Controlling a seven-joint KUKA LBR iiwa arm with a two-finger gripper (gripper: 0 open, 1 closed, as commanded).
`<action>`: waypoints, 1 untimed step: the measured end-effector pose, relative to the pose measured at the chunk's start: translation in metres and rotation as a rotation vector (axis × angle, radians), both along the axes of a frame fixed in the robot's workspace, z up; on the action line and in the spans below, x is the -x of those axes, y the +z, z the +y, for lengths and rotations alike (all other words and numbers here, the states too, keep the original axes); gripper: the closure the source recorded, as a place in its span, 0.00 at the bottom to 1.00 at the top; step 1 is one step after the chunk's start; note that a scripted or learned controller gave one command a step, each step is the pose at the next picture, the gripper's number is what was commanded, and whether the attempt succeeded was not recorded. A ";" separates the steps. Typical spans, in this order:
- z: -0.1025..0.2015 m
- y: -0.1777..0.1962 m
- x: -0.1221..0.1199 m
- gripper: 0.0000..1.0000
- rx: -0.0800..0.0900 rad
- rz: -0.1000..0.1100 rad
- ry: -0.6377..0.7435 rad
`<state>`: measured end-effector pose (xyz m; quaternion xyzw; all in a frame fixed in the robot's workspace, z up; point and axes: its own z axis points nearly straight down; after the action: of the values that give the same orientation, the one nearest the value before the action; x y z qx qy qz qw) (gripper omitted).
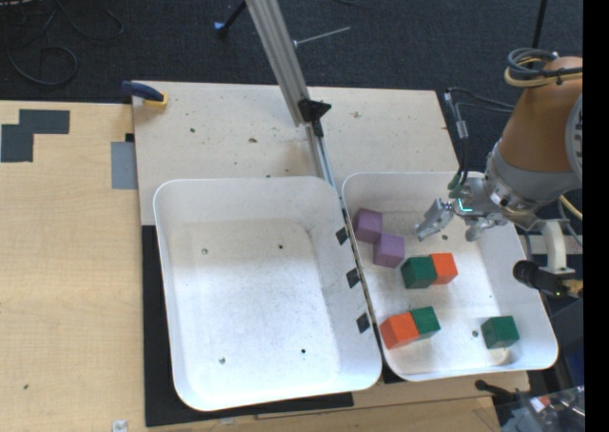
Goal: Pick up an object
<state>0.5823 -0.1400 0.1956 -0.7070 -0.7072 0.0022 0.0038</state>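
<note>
Camera view: right bin [533,363] carried blocks. Green cube [500,331] sat near front right corner, orange-green pair [410,325] near front left. Behind, second green-orange pair [429,270], two purple cubes [379,238] along left wall. Gripper [457,223] hovered above back part, fingers spread, holding nothing.

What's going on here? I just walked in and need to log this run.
The arm reaches in from the right, its gripper over the right bin, near the far side. Nothing sits between its fingers. Below it lie two purple blocks, two green-and-orange pairs, and a lone green block. No pick has happened yet.
</note>
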 end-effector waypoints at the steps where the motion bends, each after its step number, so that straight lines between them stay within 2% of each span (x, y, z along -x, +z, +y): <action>1: -0.001 0.003 -0.001 0.00 0.001 -0.005 -0.001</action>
<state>0.5832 -0.1407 0.1983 -0.7074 -0.7068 0.0008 0.0016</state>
